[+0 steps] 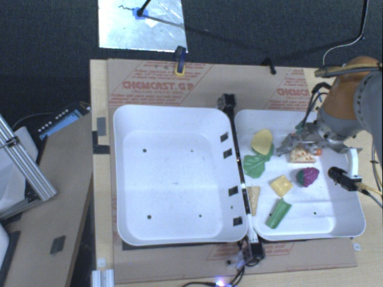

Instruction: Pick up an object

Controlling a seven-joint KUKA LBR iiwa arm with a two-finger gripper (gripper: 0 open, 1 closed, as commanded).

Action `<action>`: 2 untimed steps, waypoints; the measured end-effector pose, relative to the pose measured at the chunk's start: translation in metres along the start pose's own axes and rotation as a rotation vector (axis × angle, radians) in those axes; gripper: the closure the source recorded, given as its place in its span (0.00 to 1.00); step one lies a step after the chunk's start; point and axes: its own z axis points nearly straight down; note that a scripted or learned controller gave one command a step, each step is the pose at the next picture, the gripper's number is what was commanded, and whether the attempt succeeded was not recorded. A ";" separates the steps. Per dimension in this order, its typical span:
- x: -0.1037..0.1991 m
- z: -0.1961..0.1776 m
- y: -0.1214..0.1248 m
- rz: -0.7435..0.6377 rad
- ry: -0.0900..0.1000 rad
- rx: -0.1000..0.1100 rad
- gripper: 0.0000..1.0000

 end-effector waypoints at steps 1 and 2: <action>0.032 -0.007 0.036 0.002 -0.004 -0.001 0.00; -0.004 -0.007 0.027 0.002 0.014 -0.003 0.00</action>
